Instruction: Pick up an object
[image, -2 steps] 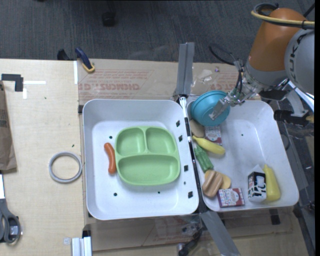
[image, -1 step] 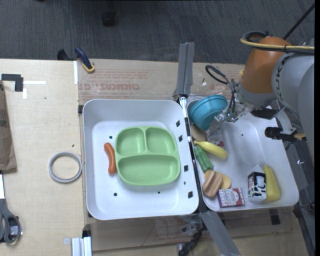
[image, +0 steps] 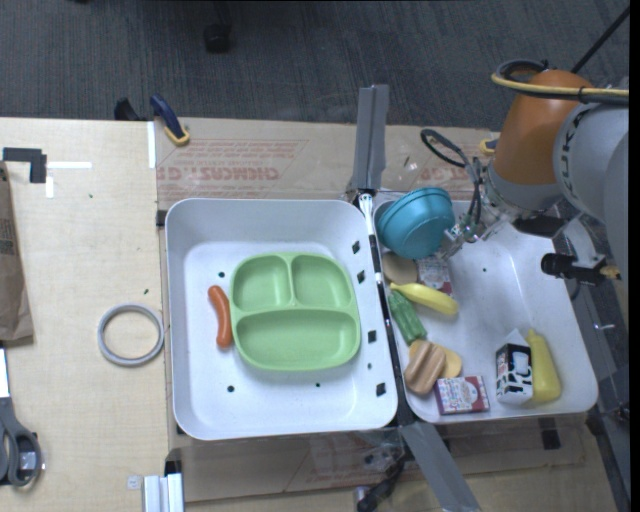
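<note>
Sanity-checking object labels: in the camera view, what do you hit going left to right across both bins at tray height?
Orange sausage → green divided tray → green vegetable → yellow banana → black-and-white carton → yellow object beside it. The blue bowl and gripper sit farther back, so I left them out.

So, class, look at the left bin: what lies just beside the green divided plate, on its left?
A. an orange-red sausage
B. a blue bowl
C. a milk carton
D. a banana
A: the orange-red sausage lies on the left bin floor just left of the green divided plate.
</note>
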